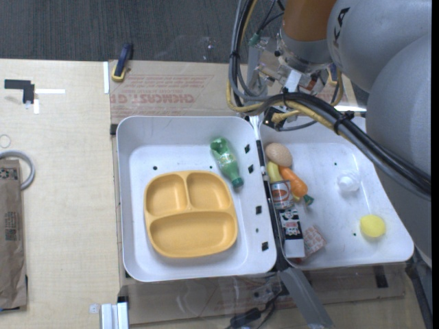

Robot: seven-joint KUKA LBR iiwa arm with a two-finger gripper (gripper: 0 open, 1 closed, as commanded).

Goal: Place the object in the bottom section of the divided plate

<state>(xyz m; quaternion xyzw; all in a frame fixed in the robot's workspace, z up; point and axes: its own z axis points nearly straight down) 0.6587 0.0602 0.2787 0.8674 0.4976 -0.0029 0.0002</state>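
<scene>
Left bin [130, 184]: you'll see a green bottle [226, 160] just right of the plate.
Right bin [384, 252]: yellow ball [372, 227] near right.
Far left: blue clamp [123, 62].

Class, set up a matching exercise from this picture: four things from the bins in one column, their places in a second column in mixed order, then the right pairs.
1. plate
2. green bottle
3. yellow ball
4. carrot

A. right bin, near its right edge
B. left bin, by its right wall
C. right bin, by its left wall
D. left bin, middle

Pairs: 1-D, 2-B, 3-A, 4-C
</scene>
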